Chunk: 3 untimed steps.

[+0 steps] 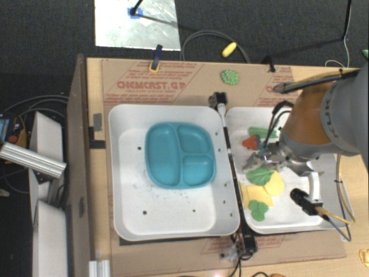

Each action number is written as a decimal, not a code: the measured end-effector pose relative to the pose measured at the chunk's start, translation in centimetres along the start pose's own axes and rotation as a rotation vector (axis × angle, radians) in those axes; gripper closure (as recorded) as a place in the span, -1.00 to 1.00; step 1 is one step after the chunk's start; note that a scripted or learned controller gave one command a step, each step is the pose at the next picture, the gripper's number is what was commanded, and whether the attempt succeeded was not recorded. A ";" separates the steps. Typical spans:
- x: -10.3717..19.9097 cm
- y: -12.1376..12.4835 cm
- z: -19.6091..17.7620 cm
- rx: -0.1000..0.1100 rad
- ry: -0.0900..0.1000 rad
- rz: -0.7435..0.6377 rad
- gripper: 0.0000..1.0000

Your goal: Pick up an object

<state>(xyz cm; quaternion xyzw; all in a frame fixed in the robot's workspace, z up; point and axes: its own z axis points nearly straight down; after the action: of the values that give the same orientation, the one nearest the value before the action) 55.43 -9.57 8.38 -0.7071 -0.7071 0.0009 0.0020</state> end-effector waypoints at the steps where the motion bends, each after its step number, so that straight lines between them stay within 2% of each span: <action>1: -0.4 11.2 0.1 0.021 0.000 -0.002 -1.00; 2: 1.3 10.7 -0.1 -0.006 -0.002 -0.006 -1.00; 3: 1.2 10.8 -1.3 -0.009 -0.003 -0.008 1.00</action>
<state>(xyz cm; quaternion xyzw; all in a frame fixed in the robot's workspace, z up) 66.23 -8.41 9.62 -0.7041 -0.7100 -0.0012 -0.0024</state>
